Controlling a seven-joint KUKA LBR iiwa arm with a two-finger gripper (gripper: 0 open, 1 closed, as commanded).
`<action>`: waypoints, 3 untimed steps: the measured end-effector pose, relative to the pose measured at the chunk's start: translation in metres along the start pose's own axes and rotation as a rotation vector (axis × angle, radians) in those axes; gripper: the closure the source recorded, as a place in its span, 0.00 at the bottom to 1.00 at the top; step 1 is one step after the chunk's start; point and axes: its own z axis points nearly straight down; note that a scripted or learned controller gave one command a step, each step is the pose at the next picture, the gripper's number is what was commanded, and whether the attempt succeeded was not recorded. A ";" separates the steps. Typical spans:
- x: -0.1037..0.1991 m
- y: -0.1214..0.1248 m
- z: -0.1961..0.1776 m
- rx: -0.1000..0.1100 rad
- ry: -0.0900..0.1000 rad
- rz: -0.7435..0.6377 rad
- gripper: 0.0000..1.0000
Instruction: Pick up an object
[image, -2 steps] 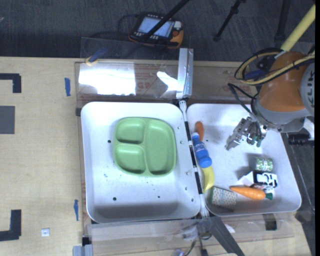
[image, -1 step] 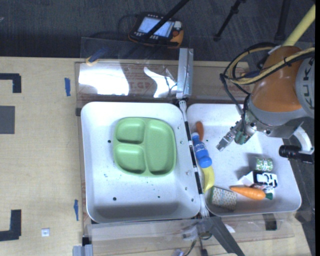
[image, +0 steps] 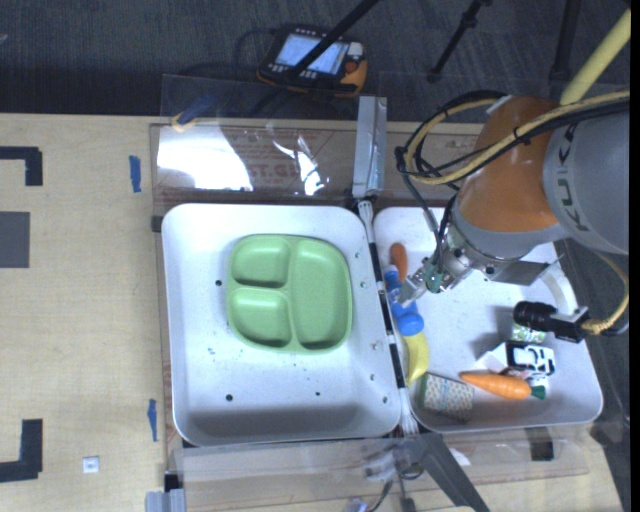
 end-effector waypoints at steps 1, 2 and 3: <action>-0.004 0.049 -0.038 -0.004 -0.004 0.264 1.00; 0.009 0.087 -0.084 -0.003 -0.004 0.200 1.00; -0.023 0.076 -0.133 -0.005 -0.005 0.100 1.00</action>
